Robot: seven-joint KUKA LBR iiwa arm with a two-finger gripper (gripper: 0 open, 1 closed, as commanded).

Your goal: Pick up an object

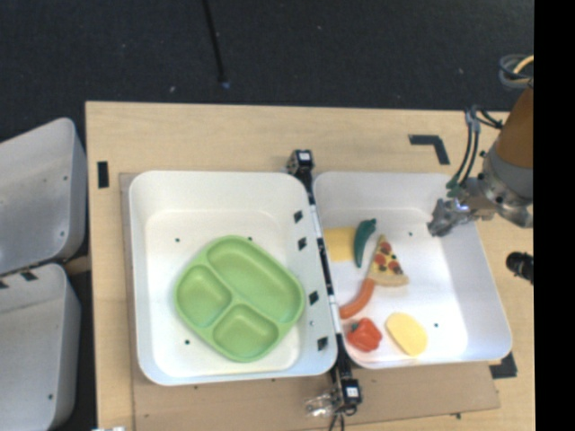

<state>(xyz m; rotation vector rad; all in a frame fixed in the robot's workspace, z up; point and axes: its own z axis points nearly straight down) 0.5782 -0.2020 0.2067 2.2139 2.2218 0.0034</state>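
Your tool (443, 219) hangs at the upper right of the right-hand shallow white bin (476, 277), low over the bin floor; you cannot tell from this slanted view how it is set, and nothing shows in its grip. The candidates all lie toward eight o'clock from it, clustered against the bin's left wall. Nearest is the dark green pepper-shaped toy (364, 238), its long axis running roughly twelve to six, with the flat yellow cheese-like square (339, 243) touching it at nine o'clock. Just beside the pepper at four o'clock sits the triangular pizza-slice toy (388, 264). Farther toward seven o'clock lie the curved orange sausage-shaped piece (358, 298), the small red tomato-like toy (365, 334) and the yellow oval lemon-like toy (407, 333). The left white bin (153, 232) holds a light green plastic divided plate (238, 297). On the tan wooden worktop (225, 137), your likely move is a short travel toward eight o'clock.
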